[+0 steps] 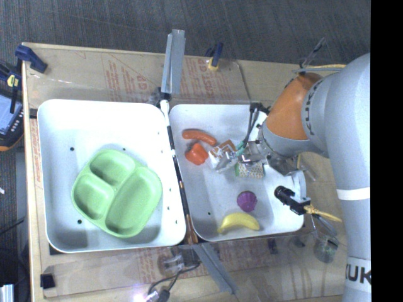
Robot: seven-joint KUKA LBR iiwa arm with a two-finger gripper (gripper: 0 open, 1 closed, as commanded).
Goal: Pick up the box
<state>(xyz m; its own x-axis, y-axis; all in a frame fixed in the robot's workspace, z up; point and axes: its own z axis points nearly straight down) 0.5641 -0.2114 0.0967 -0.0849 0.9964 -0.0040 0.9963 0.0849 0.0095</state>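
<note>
The right bin [211, 194] is crowded around the box [225, 150], which lies near the bin's middle, a little toward the far edge. An orange sausage [199, 134] lies just beyond it toward the far left corner, and a red vegetable [196, 154], perhaps a pepper, sits just to its left, close to the wall shared with the left bin [63, 124]. A purple ball [247, 200] lies nearer the front edge, and a banana [239, 222] rests along the front wall; both are well clear of the box. The left bin holds a green divided plate [118, 192] toward its front edge. The box itself is small and hard to read, a brownish and silvery jumble partly covered by the hand [247, 162] on its right side. The hand's shape blurs into the box, so I cannot tell whether it is open or closed, or whether it grips anything. The grey arm [352, 137] reaches over the right edge of the tabletop [113, 74], its orange band [289, 112] over the bin's far right corner.
</note>
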